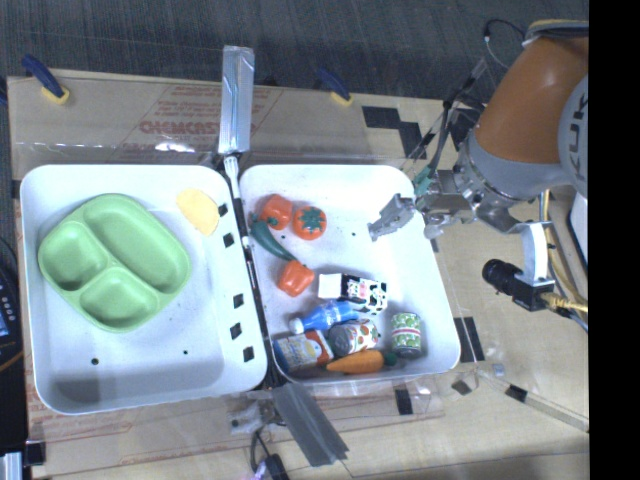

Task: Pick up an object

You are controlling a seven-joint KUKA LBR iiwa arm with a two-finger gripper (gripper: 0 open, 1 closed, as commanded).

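My gripper (pixel 410 220) hangs over the right rim of the right bin (pixel 425 258), with its fingers spread and nothing between them. Inside that bin, to the gripper's left, lie two red toy vegetables (pixel 277 211) (pixel 309 222), a dark green one (pixel 265 236) and an orange-red pepper (pixel 295 278). Nearer the front are a cow-patterned toy (pixel 364 291), a blue bottle (pixel 325 318), a green-labelled can (pixel 405 333), another can (pixel 300 351) and a carrot (pixel 355 363).
The left bin (pixel 60 378) holds a green divided plate (pixel 113 260) and a yellow piece (pixel 198 208) by its right wall. A grey taped strip (pixel 236 98) runs back from the divider between the bins.
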